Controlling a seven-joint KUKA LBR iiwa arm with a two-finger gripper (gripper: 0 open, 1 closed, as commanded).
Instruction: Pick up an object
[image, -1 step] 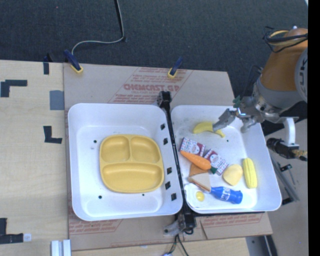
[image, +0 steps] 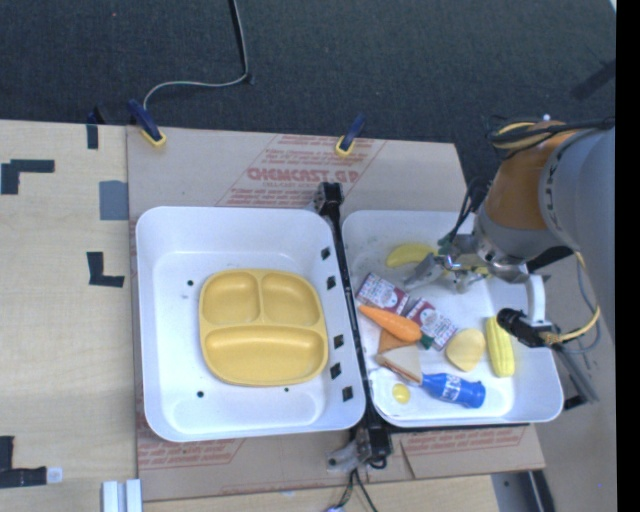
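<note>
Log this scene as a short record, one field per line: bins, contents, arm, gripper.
left bin: white bin holding a yellow divided plate
right bin: white bin holding toy food
right bin contents: carrot, blue bottle, corn cob, sandwich slice, fried egg, two wrapped packets
arm: grey arm with orange band, reaching in from the right
gripper: gripper low over the right bin's far part, beside a yellow piece; finger state unclear
</note>
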